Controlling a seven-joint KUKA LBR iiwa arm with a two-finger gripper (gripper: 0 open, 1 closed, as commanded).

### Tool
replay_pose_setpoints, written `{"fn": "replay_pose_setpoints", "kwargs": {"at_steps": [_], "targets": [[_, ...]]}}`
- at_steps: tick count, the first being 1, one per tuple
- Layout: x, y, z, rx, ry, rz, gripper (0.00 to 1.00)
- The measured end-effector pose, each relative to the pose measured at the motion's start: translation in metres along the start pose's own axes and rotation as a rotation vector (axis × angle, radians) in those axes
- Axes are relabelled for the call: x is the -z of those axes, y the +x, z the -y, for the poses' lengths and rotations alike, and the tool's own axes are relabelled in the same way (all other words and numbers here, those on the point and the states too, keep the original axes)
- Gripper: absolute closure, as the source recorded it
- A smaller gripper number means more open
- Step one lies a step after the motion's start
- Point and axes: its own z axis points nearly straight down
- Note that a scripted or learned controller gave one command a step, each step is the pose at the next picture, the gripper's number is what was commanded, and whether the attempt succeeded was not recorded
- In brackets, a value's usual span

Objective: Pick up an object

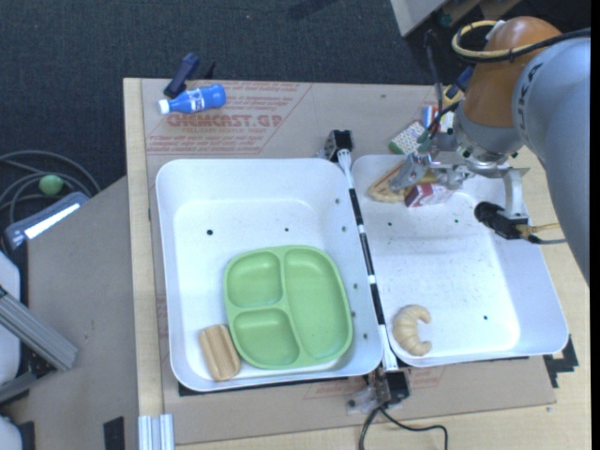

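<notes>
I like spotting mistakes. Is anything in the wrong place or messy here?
Yes, one thing: a blue and white bottle lies on its side on the cardboard, outside both bins. In the bins, the green tray, the croissant and the small tan block lie tidily.

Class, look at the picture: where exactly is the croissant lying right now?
The croissant lies in the right bin, in its near left corner, close to the divider between the bins and just right of the green tray.

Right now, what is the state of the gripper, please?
Gripper: low at the back of the right bin, among a few small items; open or closed cannot be told.
</notes>
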Motion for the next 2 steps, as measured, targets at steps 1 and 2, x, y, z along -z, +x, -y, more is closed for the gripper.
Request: {"fn": "replay_pose_setpoints", "kwargs": {"at_steps": [1, 2], "targets": [[-0.0018, 0.0083, -0.0003, -0.001, 0.0, 0.011, 0.0], [-0.0019, 0.0084, -0.0003, -0.001, 0.0, 0.011, 0.0]]}}
